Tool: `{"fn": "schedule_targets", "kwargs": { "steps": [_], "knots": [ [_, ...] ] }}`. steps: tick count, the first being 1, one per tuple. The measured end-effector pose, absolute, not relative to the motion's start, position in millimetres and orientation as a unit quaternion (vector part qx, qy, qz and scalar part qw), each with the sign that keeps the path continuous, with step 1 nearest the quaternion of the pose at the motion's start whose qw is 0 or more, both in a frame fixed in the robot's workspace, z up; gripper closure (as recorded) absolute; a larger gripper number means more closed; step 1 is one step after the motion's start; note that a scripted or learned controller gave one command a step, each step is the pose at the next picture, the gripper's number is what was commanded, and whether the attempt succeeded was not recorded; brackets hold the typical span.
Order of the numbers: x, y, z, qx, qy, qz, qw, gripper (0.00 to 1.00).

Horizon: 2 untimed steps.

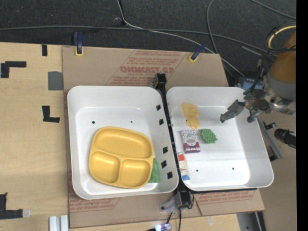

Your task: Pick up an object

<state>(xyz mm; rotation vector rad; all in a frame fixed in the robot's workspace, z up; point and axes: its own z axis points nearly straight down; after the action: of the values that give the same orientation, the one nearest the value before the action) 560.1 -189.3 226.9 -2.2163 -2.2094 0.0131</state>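
Gripper (239, 111), jaws spread and empty, hangs at three o'clock over the right bin (255, 170). Candidate objects, a yellow piece (190, 112), pouch (190, 141) and green piece (208, 136), cluster toward nine o'clock, well apart from it, so a reach inward looks necessary.

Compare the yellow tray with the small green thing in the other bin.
The tray is yellow, large and smooth, with three compartments, taking up much of the left bin. The green thing is tiny and bumpy, lying loose in the right bin. Both rest flat on a bin floor, untouched.
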Motion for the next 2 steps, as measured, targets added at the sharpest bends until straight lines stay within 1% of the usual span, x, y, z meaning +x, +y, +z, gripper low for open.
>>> {"fn": "schedule_targets", "kwargs": {
  "steps": [1, 2],
  "knots": [
    [562.9, -189, 235, -0.707, -0.708, 0.0005, 0.001, 0.0],
    [559.0, -186, 191, -0.707, -0.707, 0.0018, 0.002, 0.0]
  ]
}}
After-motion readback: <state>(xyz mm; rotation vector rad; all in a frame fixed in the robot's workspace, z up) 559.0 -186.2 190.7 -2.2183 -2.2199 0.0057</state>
